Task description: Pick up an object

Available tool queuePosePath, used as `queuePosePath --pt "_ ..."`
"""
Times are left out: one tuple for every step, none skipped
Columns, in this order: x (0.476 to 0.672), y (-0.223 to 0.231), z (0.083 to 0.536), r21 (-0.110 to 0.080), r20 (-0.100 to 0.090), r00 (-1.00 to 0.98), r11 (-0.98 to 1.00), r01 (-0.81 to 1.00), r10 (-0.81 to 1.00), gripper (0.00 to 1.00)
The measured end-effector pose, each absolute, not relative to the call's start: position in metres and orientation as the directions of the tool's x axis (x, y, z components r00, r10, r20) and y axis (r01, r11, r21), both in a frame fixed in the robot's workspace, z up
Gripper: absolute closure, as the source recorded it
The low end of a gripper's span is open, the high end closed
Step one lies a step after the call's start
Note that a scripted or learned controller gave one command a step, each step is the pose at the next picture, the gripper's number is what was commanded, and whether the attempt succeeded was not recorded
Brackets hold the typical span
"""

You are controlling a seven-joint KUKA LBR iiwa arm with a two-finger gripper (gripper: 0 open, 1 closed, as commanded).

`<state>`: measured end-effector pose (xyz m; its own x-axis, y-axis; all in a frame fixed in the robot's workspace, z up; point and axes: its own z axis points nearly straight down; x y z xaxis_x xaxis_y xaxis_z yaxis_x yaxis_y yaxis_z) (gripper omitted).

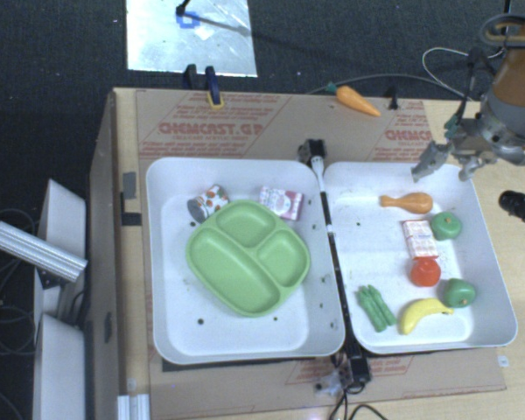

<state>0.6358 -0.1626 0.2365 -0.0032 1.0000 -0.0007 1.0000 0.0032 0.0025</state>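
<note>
The arm (514, 77) comes in at the upper right of the frame, wrist bent down and left toward the right bin (499, 261). Its gripper (444, 164) hangs over that bin's upper right rim, fingers (424, 166) spread apart with nothing between them. Just below and left of it lies a drumstick (407, 202). Lower in the bin are a carton (419, 238), two green apples (445, 227), a tomato (425, 272), a banana (423, 314) and beans (374, 307).

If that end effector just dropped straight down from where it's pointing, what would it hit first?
Probably the bare floor of the right bin near its far edge, just behind the chicken drumstick. The end effector looks open; depth is uncertain.
</note>
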Motion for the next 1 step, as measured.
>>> queuePosePath --pt "0.6482 -0.19 0.0843 0.002 -0.001 -0.001 0.001 1.0 1.0 0.0"
